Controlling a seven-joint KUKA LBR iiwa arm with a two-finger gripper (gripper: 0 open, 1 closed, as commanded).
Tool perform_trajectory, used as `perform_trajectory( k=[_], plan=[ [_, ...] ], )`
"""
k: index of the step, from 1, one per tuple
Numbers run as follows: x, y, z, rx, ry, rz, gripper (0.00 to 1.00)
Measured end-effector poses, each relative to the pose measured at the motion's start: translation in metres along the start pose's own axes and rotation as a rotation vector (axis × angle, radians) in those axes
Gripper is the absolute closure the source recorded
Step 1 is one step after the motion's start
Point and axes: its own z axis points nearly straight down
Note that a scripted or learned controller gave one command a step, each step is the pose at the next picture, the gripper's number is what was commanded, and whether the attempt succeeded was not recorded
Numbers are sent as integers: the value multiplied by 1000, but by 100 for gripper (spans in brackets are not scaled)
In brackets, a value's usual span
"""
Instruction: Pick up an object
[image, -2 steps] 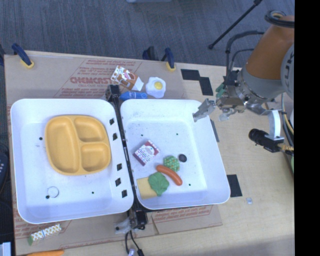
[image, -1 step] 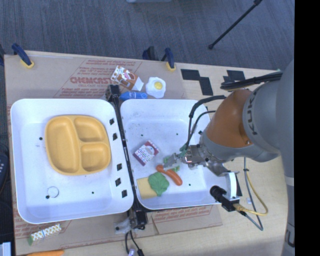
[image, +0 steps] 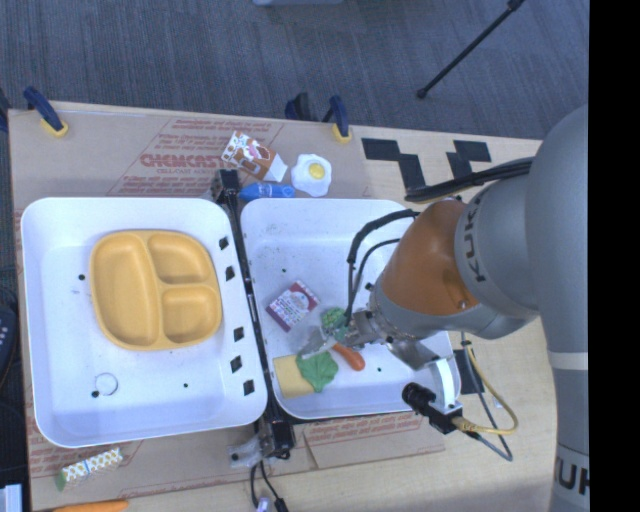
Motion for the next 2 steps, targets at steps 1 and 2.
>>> perform_trajectory(
  k=[1,2],
  plan=[
    [1,1,-10,1,2,-7,100],
    [39,-5,-113,2,0,117,100]
  ],
)
